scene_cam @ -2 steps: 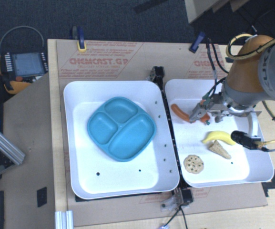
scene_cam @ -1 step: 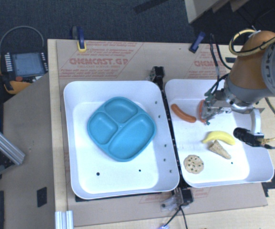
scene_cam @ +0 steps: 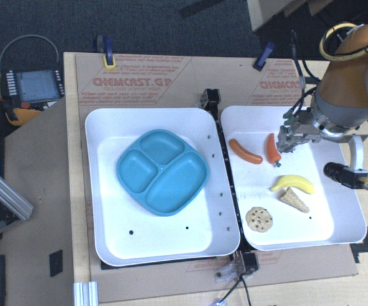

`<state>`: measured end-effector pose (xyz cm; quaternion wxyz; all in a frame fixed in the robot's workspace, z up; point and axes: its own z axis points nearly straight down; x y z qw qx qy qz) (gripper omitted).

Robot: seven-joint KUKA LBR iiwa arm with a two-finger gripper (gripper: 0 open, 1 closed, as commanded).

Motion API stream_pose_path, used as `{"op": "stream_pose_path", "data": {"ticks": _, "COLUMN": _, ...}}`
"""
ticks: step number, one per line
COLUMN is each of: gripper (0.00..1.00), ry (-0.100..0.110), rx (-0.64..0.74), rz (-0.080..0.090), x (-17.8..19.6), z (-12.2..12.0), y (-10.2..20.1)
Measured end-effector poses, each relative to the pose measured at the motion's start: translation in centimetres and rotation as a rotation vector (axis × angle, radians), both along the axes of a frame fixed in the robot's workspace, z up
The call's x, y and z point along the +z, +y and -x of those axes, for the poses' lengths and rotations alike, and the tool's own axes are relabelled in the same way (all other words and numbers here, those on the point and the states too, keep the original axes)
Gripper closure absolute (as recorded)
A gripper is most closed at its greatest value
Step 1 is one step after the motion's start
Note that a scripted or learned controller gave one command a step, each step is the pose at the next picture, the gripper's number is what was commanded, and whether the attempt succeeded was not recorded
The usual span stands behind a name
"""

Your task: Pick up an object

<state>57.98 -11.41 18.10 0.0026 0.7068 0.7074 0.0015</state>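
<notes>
1. Nearest to the camera in the right bin (scene_cam: 346,228) lies one round cookie (scene_cam: 259,219) with dark chips.
2. A little farther lie one pale wedge (scene_cam: 293,199), maybe bread or cheese, and one yellow banana (scene_cam: 293,183), just beside each other.
3. Farther again are two sausages: one orange sausage (scene_cam: 245,151) lies slanted near the bin's left wall, and one red sausage (scene_cam: 272,148) stands more upright, right under the gripper (scene_cam: 284,144).
4. The gripper is low over the red sausage; I cannot tell how far its fingers are apart or if they hold it.
5. The left bin (scene_cam: 101,190) holds one blue plate (scene_cam: 162,171) with three compartments.
6. On the board (scene_cam: 171,75) behind the bins, red print reads "CHEMCAST"; the rest is unclear.
</notes>
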Motion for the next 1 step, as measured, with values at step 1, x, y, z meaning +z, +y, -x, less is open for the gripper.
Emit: {"op": "stream_pose_path", "data": {"ticks": 1, "gripper": 1.0, "ry": -0.002, "rx": 0.0, "rz": 0.001, "x": 4.95, "z": -0.17, "y": -0.02}}
